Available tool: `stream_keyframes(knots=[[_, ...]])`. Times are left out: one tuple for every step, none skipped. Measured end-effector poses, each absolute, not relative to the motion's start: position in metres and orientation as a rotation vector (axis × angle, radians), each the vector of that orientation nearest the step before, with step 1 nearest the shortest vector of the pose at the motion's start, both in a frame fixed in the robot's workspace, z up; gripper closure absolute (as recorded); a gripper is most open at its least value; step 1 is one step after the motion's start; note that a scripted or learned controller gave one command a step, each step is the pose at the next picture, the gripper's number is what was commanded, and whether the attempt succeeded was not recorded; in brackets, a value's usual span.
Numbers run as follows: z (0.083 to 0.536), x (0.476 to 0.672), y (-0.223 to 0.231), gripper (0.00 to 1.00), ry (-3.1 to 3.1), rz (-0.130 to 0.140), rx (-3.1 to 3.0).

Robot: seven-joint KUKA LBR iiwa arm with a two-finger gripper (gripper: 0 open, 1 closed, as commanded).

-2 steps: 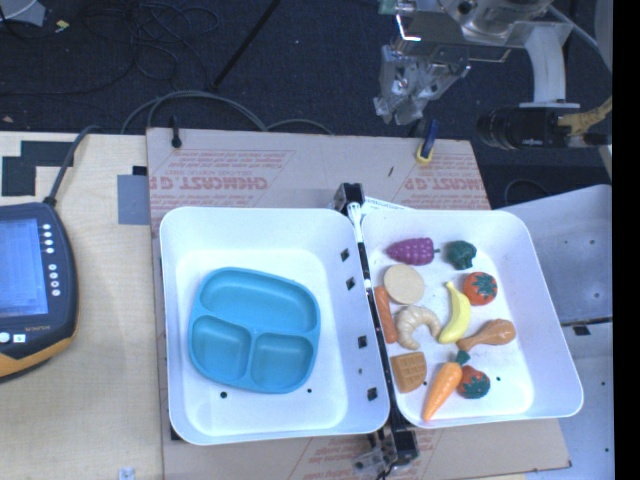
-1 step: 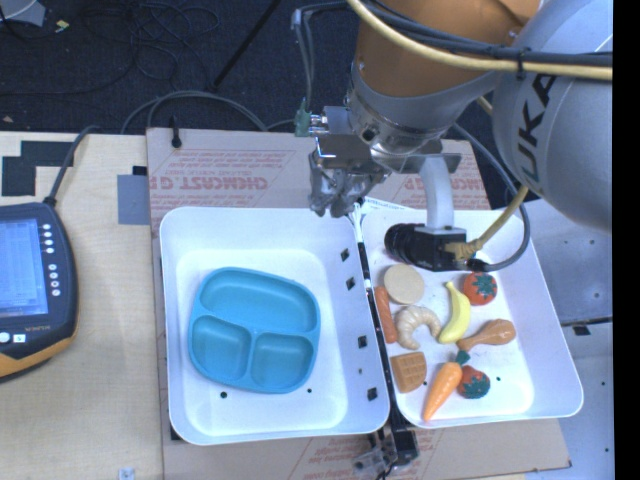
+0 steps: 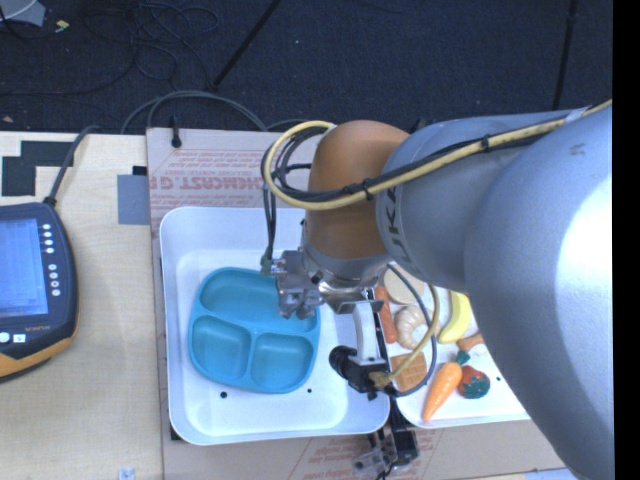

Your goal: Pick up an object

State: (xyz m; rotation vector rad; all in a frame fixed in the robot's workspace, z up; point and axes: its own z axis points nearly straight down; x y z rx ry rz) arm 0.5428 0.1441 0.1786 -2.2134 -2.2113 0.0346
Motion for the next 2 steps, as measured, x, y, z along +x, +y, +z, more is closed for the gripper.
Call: stream_keyframes(knots=[[0.466, 0.575, 0.133, 1.0, -2.229, -0.013, -2.225], [0.456, 0.484, 0.072, 1.0, -2.214, 0.012, -2.222]])
